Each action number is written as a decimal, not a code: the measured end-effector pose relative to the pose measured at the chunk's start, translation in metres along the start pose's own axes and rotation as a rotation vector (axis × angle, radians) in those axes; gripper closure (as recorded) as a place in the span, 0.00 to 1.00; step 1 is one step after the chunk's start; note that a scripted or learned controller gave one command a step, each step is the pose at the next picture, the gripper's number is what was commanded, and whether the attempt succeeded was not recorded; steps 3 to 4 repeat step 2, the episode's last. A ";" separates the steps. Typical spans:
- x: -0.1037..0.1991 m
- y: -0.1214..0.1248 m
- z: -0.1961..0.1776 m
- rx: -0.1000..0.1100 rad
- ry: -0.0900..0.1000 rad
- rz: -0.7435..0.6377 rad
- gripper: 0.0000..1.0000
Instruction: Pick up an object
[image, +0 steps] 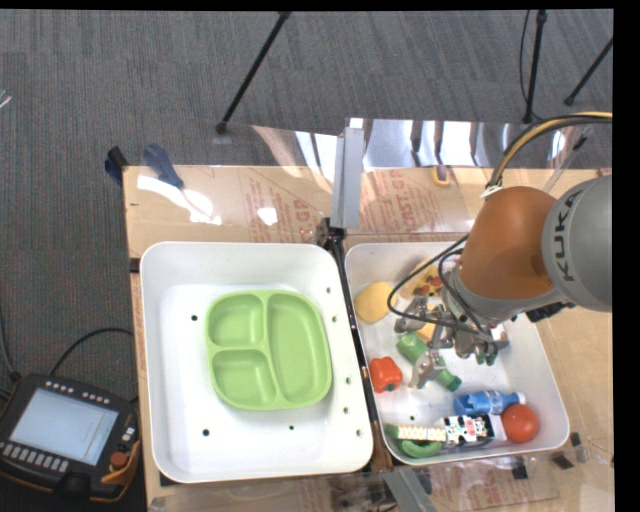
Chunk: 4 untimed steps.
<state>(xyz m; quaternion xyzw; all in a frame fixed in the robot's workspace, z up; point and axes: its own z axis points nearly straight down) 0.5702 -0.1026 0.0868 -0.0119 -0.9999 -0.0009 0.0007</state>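
The left bin carries a green divided plate, which needs no attention. In the right bin lie a yellow lemon-like fruit, a small red pepper-like toy, a green object, a blue bottle and a red ball. The hand hangs low over the green object, its fingers narrowly parted, nothing visibly between them. A good pick likely means straddling the green object squarely, descending fully and closing before lifting, while avoiding the neighbouring pepper.
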 end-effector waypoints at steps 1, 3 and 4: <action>-0.001 0.002 -0.010 0.000 -0.001 -0.008 1.00; -0.075 0.061 -0.106 0.000 -0.015 -0.006 1.00; -0.075 0.061 -0.106 0.000 -0.015 -0.006 1.00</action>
